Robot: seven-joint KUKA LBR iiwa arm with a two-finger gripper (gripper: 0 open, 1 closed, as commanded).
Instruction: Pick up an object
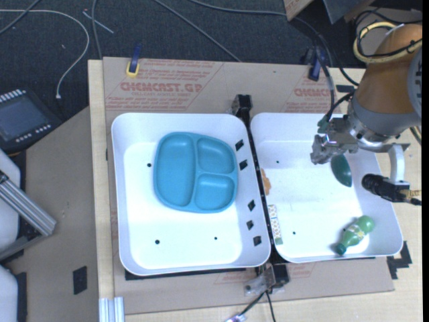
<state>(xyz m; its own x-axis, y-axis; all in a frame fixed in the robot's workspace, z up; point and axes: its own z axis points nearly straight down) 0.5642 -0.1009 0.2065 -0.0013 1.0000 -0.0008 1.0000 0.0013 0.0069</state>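
- The desk point(100, 180) carries two white bins side by side: the left bin point(134, 247) and the right bin point(295, 247).
- A blue plate point(196, 172) with three compartments lies flat in the left bin, nearer its far edge and roughly midway between its side walls.
- In the right bin, a green bottle point(353, 235) lies on its side in the near right corner, close to the rim.
- A dark green thing point(343, 170) sits by the right wall of that bin, just under the hand; its shape is too hidden to name.
- The arm point(389, 79) reaches in over the right bin's far right part, and the hand point(328, 147) hangs low there, just beside the dark green thing.
- Whether the hand is released or clenched I cannot tell; nothing shows between its tips.
- Judged as the thing to pick, the bottle looks light, small and hard, likely smooth plastic that may roll or slip.
- The best hold seems to be across its body, at right angles to its long axis, not at the narrow cap end.
- Its place by the corner wall leaves little room on that side, so a tip could strike the rim.
- The plate is stiff but wide and flat; only its rim would offer a hold.
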